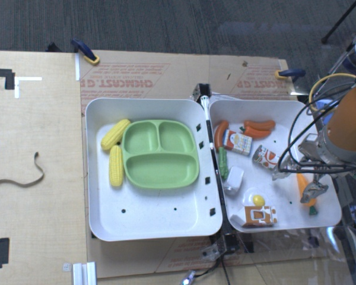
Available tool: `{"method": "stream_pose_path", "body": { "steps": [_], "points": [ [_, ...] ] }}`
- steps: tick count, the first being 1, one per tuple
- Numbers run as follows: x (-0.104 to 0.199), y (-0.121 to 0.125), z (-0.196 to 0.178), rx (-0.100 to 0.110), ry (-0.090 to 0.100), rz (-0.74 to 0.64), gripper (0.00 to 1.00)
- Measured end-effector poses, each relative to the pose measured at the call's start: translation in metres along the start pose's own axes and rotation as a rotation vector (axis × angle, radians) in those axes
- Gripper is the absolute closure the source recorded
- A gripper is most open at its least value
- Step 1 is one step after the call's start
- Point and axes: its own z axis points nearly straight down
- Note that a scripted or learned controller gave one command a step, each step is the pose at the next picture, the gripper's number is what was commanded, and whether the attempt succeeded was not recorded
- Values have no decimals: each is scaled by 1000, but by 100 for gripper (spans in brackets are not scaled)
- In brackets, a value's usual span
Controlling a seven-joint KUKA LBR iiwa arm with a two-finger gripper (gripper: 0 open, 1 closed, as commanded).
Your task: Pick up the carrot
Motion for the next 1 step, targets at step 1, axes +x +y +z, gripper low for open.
{"method": "stream_pose_path", "body": {
  "steps": [1],
  "points": [
    [8, 12, 5, 10, -13, -110, 0]
  ]
}}
